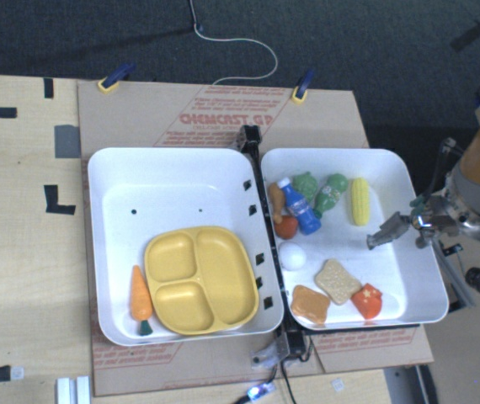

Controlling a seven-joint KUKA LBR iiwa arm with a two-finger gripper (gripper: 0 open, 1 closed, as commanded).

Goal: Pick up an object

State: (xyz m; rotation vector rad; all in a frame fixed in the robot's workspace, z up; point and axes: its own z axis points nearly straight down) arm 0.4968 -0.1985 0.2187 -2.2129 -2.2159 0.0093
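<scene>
Corn cob (360,201) in right white bin (392,162); hand (383,234) above, state unclear; cardboard-topped bench (223,112)

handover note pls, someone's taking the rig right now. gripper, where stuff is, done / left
Gripper: low over the right bin, near its right wall, nothing between its fingers; open or shut unclear.
Right bin: corn cob, blue bottle, green pieces, white ball, bread slice, red piece.
Left bin: yellow divided plate, carrot beside it.
Done: nothing picked.
Left: grasp and lift one object.
</scene>
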